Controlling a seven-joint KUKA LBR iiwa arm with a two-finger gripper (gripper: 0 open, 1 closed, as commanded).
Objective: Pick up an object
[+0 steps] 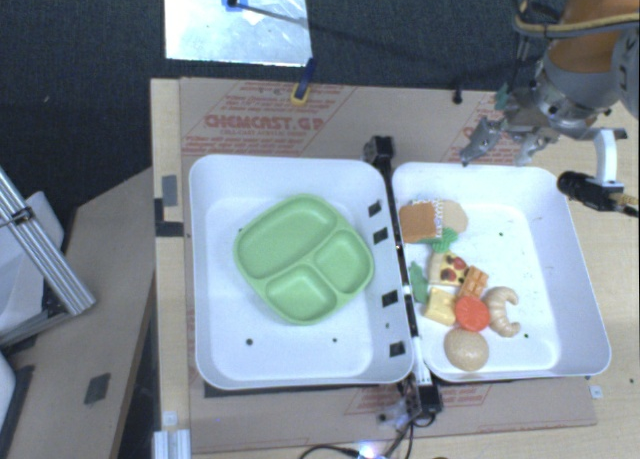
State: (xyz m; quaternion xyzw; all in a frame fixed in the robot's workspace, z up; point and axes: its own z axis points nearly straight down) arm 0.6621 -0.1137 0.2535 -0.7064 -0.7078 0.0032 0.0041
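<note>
The toys (455, 282) lie bunched in the right bin (565, 277), against its wall at nine o'clock. A sandwich (432, 219) sits at the cluster's twelve, a tomato (472, 314) and a croissant (504, 309) lower down, and a round bun (466, 349) at six. They touch or overlap, so a clean grasp looks likelier on an outlying piece such as the bun or croissant. The gripper (505, 137) hovers beyond the bin's rim at twelve o'clock, well apart from the toys and holding nothing. How far its jaws stand open cannot be told at this size. The left bin (215, 247) carries a green tray (305, 259), its three compartments facing up. Both bins rest on a cardboard-covered surface (260, 117).
</note>
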